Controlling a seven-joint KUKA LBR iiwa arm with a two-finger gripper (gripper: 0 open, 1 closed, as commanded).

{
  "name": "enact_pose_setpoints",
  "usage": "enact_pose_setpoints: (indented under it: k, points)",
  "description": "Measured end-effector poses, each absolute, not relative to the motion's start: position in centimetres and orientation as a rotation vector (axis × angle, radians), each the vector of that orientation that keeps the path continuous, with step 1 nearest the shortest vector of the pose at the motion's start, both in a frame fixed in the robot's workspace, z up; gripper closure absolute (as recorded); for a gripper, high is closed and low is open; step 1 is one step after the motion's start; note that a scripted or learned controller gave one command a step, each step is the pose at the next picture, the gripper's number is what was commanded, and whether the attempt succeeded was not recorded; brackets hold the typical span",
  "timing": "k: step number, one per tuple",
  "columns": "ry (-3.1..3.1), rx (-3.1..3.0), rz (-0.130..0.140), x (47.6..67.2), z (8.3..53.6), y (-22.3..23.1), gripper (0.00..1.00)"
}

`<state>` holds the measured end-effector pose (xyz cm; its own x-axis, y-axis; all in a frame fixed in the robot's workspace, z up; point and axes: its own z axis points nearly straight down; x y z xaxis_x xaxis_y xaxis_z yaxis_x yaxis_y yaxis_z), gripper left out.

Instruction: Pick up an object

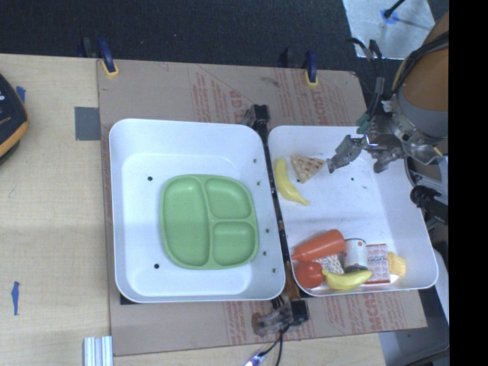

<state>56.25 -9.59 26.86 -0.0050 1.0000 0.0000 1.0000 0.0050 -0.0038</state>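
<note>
Bottommost, the yellow banana looks light, firm and graspable mid-body, while my end effector hovers spread apart beside the sandwich wedge.

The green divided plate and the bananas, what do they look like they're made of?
The green divided plate looks like moulded plastic: one even matte colour, soft rounded ridges between compartments. The bananas seem to be plastic toy food, judging by their smooth, uniform yellow surface, though real fruit can't be ruled out.

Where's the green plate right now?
The green plate lies in the middle of the left white bin, seen from above. The right bin beside it holds the banana and other toy food.
</note>
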Motion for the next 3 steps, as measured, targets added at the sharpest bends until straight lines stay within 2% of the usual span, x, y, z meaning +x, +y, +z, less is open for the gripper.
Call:
enact_pose_setpoints:
  k: [1, 2, 3]
  points:
    - [-2.225, -2.215, 0.007, 57.5, 18.5, -9.9, 0.00]
    - [-2.226, -2.213, 0.008, 65.4, 9.6, -11.2, 0.00]
    - [-2.225, -2.215, 0.007, 64.1, 9.2, -12.6, 0.00]
